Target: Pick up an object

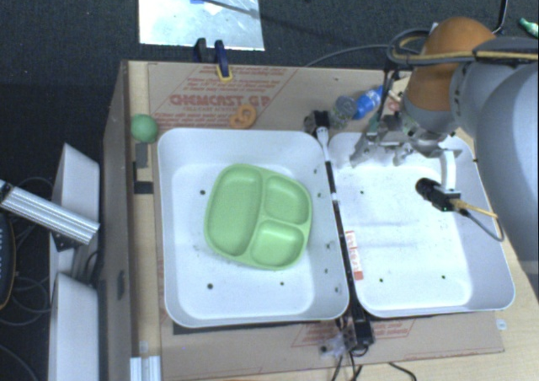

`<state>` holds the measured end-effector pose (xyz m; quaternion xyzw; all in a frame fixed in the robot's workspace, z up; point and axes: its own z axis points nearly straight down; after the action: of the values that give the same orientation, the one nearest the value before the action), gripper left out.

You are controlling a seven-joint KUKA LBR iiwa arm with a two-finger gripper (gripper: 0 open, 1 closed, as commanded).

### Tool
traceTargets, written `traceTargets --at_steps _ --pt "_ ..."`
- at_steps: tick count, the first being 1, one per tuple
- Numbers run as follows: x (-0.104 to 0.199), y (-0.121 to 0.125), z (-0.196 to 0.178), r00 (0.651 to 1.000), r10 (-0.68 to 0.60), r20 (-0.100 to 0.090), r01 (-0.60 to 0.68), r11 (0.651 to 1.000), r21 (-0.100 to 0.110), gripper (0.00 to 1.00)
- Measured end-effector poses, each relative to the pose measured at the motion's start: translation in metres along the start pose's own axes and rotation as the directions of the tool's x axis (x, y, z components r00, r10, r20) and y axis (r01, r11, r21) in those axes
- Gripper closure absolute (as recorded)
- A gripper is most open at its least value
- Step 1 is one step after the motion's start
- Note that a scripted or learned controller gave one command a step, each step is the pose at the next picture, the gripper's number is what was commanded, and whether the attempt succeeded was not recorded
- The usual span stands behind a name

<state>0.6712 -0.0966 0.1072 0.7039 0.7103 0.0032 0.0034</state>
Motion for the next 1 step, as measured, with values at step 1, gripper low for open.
traceTargets --at_steps 1 --pt "-0.0059 -0.0026 0.0225 1.000 0.007 0.001 -0.007 1.000 0.007 0.00"
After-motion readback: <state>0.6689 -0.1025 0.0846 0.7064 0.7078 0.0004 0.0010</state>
